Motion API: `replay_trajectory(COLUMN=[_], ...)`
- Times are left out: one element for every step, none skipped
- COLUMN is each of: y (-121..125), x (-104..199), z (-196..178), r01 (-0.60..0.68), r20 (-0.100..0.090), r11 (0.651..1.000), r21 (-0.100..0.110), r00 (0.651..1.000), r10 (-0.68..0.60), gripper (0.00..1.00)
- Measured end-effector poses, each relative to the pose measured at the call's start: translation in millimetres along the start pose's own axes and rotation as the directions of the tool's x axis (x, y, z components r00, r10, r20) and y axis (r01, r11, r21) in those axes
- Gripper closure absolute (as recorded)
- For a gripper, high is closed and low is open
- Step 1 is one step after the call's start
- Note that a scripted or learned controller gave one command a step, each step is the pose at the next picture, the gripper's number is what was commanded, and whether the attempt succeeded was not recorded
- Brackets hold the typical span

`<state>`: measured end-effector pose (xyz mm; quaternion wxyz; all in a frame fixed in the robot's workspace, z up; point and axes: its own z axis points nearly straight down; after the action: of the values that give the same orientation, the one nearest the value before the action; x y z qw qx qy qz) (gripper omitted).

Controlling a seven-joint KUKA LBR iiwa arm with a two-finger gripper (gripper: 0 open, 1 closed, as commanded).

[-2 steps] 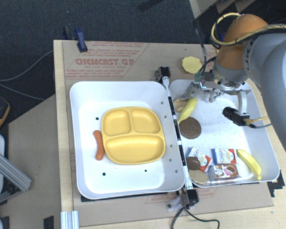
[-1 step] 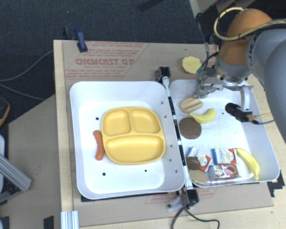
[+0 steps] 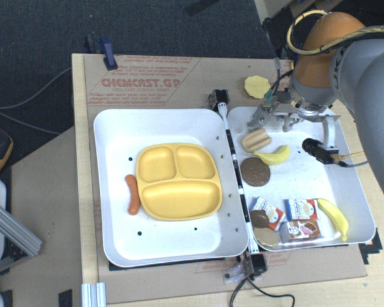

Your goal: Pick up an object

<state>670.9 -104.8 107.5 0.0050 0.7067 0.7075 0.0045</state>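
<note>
Claw (image 3: 269, 110) sits at the upper left corner of the right bin (image 3: 355, 190), just above the bread roll (image 3: 255, 139) and small banana (image 3: 273, 155); can't tell its state. Risk: items crowd together here, so it may pinch the bin wall, nudge the roll aside, or close on nothing.

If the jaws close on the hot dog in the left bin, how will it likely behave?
The hot dog looks like smooth toy plastic, so probably light and fairly stiff. Its rounded, narrow shape may slip or roll sideways when pinched. It lies close beside the yellow divided plate, which could crowd one side of a grasp.
</note>
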Motion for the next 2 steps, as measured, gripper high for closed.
replay_trajectory(y=[-100.5, -197.4], x=[-31.6, -54.6], z=[20.0, 20.7], r01=[-0.008, -0.008], r20=[-0.002, -0.002], r11=[1.0, 1.0], r21=[0.015, 0.022], r00=[1.0, 1.0], r10=[0.008, 0.008], gripper=[0.0, 0.0])
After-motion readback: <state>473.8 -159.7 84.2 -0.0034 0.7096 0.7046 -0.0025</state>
